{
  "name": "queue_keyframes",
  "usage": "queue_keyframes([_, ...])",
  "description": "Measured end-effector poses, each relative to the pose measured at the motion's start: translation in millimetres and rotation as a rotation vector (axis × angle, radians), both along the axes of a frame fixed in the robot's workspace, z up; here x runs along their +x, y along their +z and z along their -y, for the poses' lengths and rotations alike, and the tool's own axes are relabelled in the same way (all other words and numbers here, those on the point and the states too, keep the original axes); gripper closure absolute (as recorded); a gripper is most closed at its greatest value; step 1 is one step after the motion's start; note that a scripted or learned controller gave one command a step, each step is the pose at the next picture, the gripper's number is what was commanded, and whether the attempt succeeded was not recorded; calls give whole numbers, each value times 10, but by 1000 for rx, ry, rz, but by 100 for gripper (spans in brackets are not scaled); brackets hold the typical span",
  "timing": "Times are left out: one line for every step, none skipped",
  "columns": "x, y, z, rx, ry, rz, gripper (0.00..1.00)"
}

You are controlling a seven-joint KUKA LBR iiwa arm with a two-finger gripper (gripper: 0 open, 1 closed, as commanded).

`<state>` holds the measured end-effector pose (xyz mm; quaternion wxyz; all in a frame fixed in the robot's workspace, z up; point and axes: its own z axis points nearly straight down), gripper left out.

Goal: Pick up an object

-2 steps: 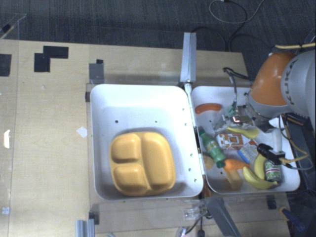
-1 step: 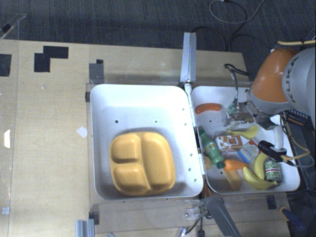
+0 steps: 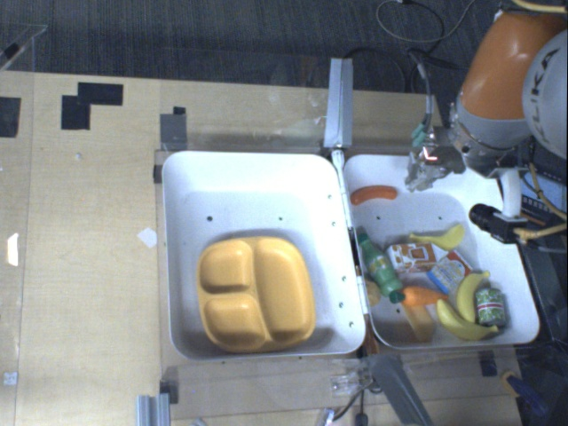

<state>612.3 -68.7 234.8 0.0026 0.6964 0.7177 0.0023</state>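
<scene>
Claw [image 3: 424, 169] first: it hangs over the far edge of the right bin [image 3: 444, 207], just below the arm's orange band [image 3: 497, 56], and from this height I cannot tell how wide it stands or whether anything is in it. Nothing is visibly gripped.

From the overhead camera, the closest candidate is an orange sausage-like piece [image 3: 374, 193], lying on the bin floor just left of and slightly nearer than the claw. Its long axis runs left to right across the bin. My read is that a short shift left and a drop would put the claw over it, with the fingers best set across that axis.

Everything else in the right bin is piled toward the near side, well apart from the claw. A small yellow banana [image 3: 441, 236] sits mid-bin. Nearer lies a printed carton [image 3: 415, 256], a green bottle [image 3: 382, 269] along the left wall, a carrot-like orange piece [image 3: 422, 296], a blue packet [image 3: 444, 275], a big banana [image 3: 461, 309] and a small can [image 3: 489, 306] in the near right corner. They touch and overlap, so a clean grasp there looks harder.

Over in the left bin [image 3: 186, 238] there is one thing: a yellow sectioned tray [image 3: 256, 291], sitting toward the near side. Both bins rest side by side on the pale wooden table [image 3: 80, 238].
</scene>
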Motion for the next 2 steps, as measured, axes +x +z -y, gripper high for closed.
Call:
queue_keyframes([16, 115, -12, -1, 7, 5, 100])
queue_keyframes([-225, -349, -71, 0, -63, -3, 100])
